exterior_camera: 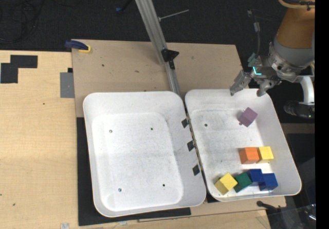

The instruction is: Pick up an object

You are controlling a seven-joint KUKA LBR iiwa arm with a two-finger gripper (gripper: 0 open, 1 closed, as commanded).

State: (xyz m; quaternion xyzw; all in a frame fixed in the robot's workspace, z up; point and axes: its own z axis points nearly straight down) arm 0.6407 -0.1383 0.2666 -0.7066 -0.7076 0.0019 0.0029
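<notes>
My gripper [252,87] hangs above the far edge of the right bin [216,105], its two fingers spread open with nothing between them. A purple block [248,116] lies just below it in the bin, apart from the fingertips. Further toward the front sit an orange block [250,155] and a yellow block [266,153] side by side. At the front edge a second yellow block [225,183], a green block [243,179] and two blue blocks [263,179] cluster together.
The left bin [97,105] stands beside the right one, joined by black clips [189,145]. A slanted metal rail [154,27] rises behind the bins. The orange and grey arm [295,27] comes in from the upper right.
</notes>
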